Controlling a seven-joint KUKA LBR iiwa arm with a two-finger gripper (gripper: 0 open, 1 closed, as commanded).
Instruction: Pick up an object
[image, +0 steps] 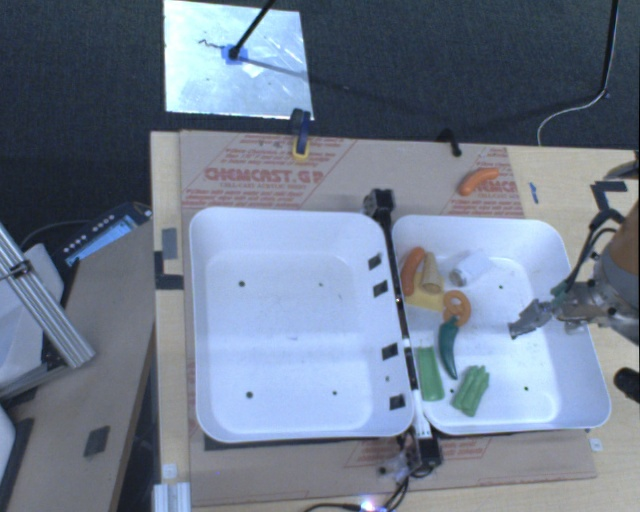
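Evidently the grey two-finger gripper hangs low over the right shallow white bin, reaching in from the right. Whether it is wide or narrow I cannot tell, and nothing shows in its grasp. All likely targets lie to its left, bunched by the bin's inner wall. Nearest is a dark green curved pepper-shaped toy, slim and tapering; just above that sits a small orange ring.
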